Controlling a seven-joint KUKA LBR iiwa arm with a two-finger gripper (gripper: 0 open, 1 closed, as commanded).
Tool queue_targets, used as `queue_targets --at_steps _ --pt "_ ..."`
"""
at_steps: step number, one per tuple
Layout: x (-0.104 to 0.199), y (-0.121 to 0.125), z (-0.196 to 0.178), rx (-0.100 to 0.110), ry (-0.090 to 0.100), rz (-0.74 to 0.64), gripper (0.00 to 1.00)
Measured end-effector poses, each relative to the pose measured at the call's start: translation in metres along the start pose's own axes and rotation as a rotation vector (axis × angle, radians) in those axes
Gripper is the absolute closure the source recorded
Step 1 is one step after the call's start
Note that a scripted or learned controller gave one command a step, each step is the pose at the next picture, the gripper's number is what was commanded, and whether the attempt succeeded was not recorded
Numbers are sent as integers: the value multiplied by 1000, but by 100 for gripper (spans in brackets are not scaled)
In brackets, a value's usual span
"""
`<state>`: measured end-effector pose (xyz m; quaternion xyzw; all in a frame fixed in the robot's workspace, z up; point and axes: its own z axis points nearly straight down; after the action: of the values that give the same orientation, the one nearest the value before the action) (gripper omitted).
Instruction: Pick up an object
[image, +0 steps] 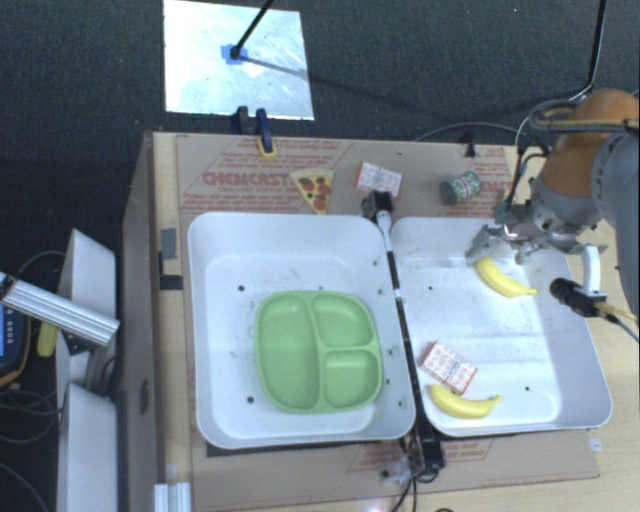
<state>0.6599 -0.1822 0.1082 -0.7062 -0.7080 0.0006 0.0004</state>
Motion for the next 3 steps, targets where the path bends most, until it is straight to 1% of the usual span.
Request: queue_targets --at_steps 1,2,3 --pt "0 2 -13 -7 -2 -3 100" --pt "0 2 -13 -7 -2 -4 0" --pt "0 9 24 -3 -1 -3 0"
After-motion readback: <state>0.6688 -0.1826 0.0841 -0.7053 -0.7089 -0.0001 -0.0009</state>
